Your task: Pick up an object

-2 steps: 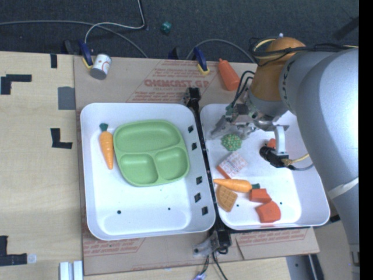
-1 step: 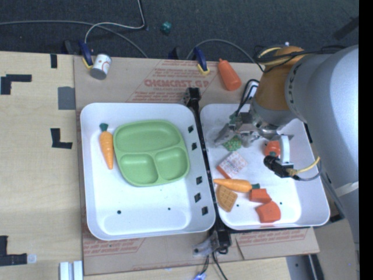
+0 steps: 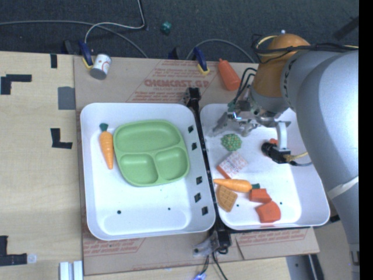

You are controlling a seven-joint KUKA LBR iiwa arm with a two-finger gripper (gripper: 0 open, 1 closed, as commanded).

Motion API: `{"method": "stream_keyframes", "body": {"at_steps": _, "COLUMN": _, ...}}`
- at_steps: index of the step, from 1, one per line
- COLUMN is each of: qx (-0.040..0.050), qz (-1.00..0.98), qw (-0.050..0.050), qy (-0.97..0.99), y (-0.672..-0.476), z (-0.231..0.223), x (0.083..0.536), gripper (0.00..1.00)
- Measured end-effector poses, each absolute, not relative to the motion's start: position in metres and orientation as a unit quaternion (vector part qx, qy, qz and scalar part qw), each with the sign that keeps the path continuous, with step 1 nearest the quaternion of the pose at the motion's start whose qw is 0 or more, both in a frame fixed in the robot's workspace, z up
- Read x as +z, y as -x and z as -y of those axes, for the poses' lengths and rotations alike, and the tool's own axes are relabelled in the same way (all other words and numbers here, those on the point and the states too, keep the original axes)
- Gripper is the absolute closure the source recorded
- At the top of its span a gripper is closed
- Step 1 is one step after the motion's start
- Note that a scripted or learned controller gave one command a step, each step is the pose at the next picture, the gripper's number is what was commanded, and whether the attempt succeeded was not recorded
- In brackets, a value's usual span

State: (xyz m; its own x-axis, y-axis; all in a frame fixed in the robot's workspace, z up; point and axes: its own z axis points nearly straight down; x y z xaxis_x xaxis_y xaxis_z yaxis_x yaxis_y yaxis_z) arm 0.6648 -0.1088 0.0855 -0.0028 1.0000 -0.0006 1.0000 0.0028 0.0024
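Orange block [image 3: 268,212] sits at right bin's [image 3: 303,217] near edge; green pea cluster [image 3: 231,141], likely light and rigid, lies near far edge under gripper [image 3: 236,123]; finger state unclear; grab across its middle.

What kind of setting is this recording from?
Likely a robotics lab bench for pick tests: two white bins on taped cardboard, toy food like a carrot and green tray, loose cables.

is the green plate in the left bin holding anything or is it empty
Empty. All three compartments of the green plate show bare green; the carrot lies beside it on the bin floor.
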Motion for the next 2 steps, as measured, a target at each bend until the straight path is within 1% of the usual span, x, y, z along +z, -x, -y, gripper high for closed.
{"method": "stream_keyframes", "body": {"at_steps": 1, "qx": -0.0001, "qz": -0.707, "qw": 0.002, "qy": -0.707, "y": -0.641, "z": 0.101, "x": 0.086, "gripper": 0.00}}
{"method": "stream_keyframes", "body": {"at_steps": 2, "qx": 0.0003, "qz": -0.708, "qw": 0.001, "qy": -0.707, "y": -0.656, "z": 0.100, "x": 0.085, "gripper": 0.00}}
